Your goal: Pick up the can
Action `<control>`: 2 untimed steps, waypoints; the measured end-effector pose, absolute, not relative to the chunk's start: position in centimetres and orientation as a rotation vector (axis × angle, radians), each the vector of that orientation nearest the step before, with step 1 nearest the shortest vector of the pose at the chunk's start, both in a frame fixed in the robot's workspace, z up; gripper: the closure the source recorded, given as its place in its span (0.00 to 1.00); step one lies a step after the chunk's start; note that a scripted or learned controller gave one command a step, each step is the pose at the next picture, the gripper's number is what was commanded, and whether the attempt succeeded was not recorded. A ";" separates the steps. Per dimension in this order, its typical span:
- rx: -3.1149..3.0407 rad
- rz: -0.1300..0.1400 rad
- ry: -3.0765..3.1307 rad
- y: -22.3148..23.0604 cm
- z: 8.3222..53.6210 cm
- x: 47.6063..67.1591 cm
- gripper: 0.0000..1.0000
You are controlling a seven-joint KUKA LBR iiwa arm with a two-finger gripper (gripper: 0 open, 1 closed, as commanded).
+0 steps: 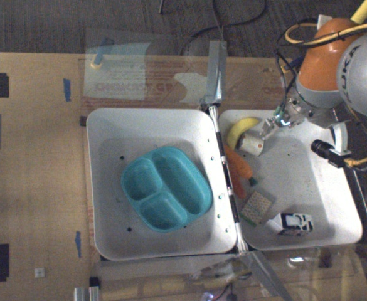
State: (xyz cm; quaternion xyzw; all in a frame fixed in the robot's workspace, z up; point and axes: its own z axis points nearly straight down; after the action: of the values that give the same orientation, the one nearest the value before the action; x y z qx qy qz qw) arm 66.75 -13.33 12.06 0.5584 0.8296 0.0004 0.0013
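White plastic all round, and in the right bin (pixel 334 187) the can (pixel 252 145) lies on its side near the far left corner, pale round end facing the camera, pressed right against the banana (pixel 238 130), which curves along the far side of it. The gripper (pixel 278 119) hangs just to the right of the can and a little beyond it, reaching down from the orange-banded wrist (pixel 324 55), and it looks to be at or almost at the can's far end, but whether its pincer is apart, together or clamped on anything I cannot tell from this angle. On the near side of the can lies the carrot (pixel 239 168), running along the bin's left wall, and further toward the camera from the can sit a speckled sponge (pixel 257 207) and a small toy car (pixel 296 222). Left of the can, across the divider, the teal divided plate (pixel 165 188) rests in the left bin (pixel 108 137). Now the risks as I judge them: a can on its side can roll away from a closing grip, the banana crowding it may get pinched along with it or block a jaw, and the bin wall close by leaves little room to come in square.
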 end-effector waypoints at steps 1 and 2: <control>1.789 0.001 2.580 -4.6 23.1 66.8 1.00; 1.626 0.000 2.689 -8.4 20.8 57.5 1.00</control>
State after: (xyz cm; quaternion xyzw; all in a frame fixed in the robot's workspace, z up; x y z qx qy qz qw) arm 57.51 -8.42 20.82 0.5175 0.8557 -0.0001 -0.0007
